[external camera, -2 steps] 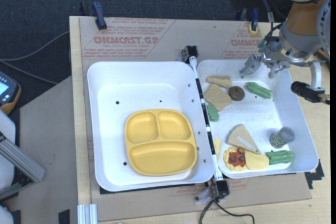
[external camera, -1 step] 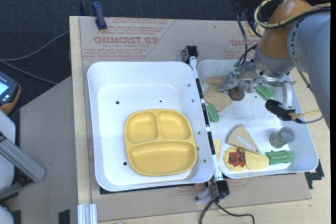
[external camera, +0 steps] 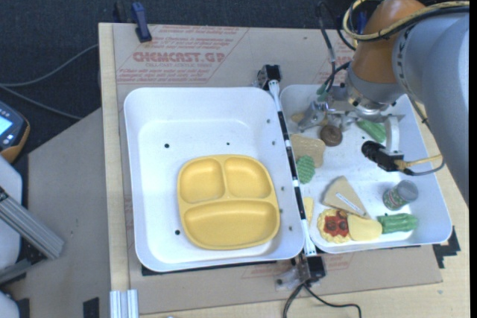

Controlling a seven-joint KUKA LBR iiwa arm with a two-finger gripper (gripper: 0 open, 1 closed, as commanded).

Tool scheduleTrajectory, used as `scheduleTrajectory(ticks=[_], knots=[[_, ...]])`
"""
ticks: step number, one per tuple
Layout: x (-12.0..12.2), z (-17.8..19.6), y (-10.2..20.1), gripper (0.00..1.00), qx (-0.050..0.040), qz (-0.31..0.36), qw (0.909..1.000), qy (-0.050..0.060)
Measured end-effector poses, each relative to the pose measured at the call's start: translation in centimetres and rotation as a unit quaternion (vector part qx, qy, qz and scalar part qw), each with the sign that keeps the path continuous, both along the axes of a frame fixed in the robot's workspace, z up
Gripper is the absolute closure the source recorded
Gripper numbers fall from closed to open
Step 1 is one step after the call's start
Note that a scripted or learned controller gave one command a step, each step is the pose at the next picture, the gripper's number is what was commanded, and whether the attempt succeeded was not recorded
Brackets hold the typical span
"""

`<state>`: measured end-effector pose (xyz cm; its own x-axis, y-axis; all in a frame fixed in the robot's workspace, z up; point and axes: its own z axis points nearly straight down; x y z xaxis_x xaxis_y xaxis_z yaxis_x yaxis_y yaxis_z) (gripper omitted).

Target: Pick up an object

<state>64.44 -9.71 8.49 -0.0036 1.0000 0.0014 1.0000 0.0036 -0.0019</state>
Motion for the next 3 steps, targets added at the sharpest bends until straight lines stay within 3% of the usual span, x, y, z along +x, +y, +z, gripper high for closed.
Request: scheduleTrajectory(ticks=[1, 2, 3], knots=[[1.9, -0.2, -1.2, 0.00, 0.0009, 0.000, 1.0000, 0.008], [-0.9, 0.0, -0.6, 0.00, -0.0001, -0.002, 1.0000, 0.001], [-0.5, 0.0, 0.1, 0.00, -0.0010, -0.001, 1.0000, -0.001]])
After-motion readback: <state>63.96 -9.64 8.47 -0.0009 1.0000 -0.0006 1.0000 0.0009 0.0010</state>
